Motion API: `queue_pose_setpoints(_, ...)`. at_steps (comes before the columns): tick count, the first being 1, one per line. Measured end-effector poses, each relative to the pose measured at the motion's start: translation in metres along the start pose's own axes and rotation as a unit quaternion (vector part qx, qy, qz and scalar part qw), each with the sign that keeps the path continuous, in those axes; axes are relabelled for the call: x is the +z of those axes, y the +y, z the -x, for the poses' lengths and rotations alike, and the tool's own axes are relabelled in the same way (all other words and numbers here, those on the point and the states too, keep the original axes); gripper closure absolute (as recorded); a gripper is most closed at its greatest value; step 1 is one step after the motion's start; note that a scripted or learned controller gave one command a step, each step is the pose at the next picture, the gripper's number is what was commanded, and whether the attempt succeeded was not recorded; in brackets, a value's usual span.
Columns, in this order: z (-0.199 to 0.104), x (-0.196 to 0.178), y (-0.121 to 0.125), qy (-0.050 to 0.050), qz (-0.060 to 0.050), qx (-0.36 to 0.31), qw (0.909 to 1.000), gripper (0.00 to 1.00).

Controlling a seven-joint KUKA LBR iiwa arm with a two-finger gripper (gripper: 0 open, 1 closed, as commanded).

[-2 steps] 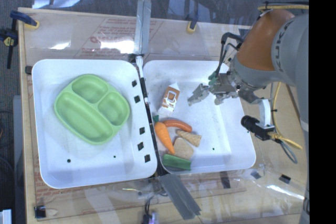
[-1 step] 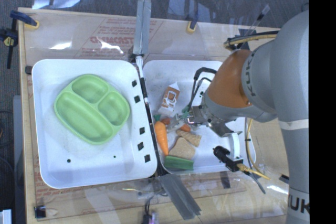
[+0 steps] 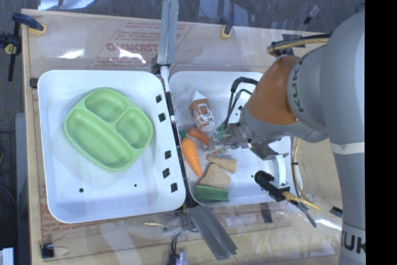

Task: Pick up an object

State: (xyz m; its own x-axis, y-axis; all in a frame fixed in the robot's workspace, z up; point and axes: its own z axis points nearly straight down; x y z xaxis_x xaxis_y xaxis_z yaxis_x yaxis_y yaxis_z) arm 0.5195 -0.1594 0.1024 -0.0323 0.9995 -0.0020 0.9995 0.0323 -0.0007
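While the grey arm with the orange band (image 3: 276,96) reaches in from the right, its gripper (image 3: 228,136) sits low in the right shallow white bin (image 3: 186,87), among the toy food. Finger state: cannot tell, the wrist hides most of it and the tips blur into clutter. Nothing visibly between the fingers.

Right bin contents, left half: small white-and-brown carton-shaped box (image 3: 201,110) near the top, upright-ish. Below it a short orange-red sausage-like piece (image 3: 198,136), just left of the gripper. Orange plastic carrot (image 3: 192,156) lies along the left wall, pointing down. Tan cracker-like slab (image 3: 223,163) right below the gripper, very close to it, contact unclear. Beige bread-slice piece (image 3: 216,178) under that, resting against a green flat block (image 3: 213,193) at the bin's lower edge.

Left shallow white bin (image 3: 56,195) holds a light green three-compartment plastic plate (image 3: 109,128), roughly centred and tilted diagonally.

Both bins sit side by side on the wooden tabletop (image 3: 93,40) under clear plastic sheeting. Blue clamp (image 3: 28,23) at the upper left corner.
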Motion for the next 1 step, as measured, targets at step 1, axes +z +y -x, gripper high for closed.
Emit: queue_pose_setpoints(1,-0.0614,-0.1187,0.0457,0.001,0.001,-0.065,0.9979,1.0)
